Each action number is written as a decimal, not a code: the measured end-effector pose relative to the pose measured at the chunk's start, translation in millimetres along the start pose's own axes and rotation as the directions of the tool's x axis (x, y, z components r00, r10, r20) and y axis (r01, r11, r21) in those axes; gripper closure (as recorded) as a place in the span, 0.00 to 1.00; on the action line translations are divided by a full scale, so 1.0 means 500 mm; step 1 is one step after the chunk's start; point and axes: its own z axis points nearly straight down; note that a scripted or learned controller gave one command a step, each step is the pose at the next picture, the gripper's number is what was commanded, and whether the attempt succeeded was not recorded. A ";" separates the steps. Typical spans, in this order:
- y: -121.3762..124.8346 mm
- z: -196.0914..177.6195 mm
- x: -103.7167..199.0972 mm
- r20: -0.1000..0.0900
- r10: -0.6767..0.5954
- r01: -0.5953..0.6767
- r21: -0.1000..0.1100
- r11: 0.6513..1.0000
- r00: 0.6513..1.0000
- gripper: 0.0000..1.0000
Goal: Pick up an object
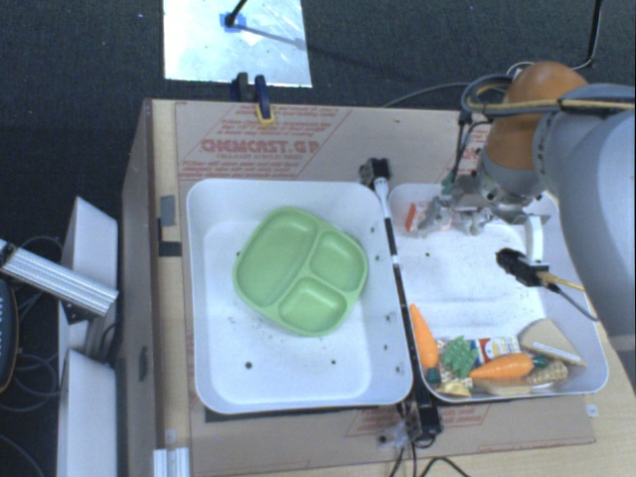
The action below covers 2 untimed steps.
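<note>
1. Floor point(70, 78): dark carpet surrounds the desk; a shiny sheet point(237, 26) lies on it beyond the far edge.
2. Desk point(268, 137): brown board with red lettering, a blue and yellow clamp point(260, 95) at its far edge.
3. Left bin point(224, 366): white, holds a green divided plate point(301, 269) lying flat near its middle.
4. Right bin point(467, 276): touching the left bin. Toy food is piled in its near right corner: a carrot point(424, 338) against the dividing wall, a second carrot point(504, 368), a green leafy item point(458, 356), a pale wedge point(552, 338).
5. Gripper point(453, 219): low over the far left corner of the right bin, beside a small orange-and-white object point(414, 217). Whether its fingers are open or closed, I cannot tell.
</note>
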 end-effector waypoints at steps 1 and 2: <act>0.001 0.000 -0.026 -0.002 0.000 0.000 -0.003 1.000 1.000 0.00; -0.115 0.003 0.009 0.000 0.001 -0.001 -0.013 1.000 1.000 0.00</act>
